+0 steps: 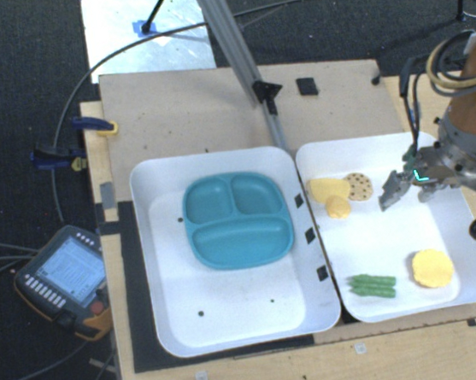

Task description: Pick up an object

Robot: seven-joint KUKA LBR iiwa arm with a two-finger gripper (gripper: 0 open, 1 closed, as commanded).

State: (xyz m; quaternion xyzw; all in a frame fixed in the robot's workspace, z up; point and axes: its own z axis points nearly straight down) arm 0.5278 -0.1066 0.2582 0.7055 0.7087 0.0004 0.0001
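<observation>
Reaching in from the right, the pincer (410,187) hangs over the upper part of the right bin (470,290), its fingers spread apart with nothing between them. Just to its left lie a round cookie (358,185) and, touching it, a pale yellow food piece (330,195) against the bin's left wall. Nearer the front edge sit a yellow disc (433,268) and a bundle of green beans (373,285), well apart from the pincer. The left bin (177,321) holds a teal divided plate (238,220). Both bins rest on the desk (186,114); a handheld control unit (64,282) lies beside it at the left.
</observation>
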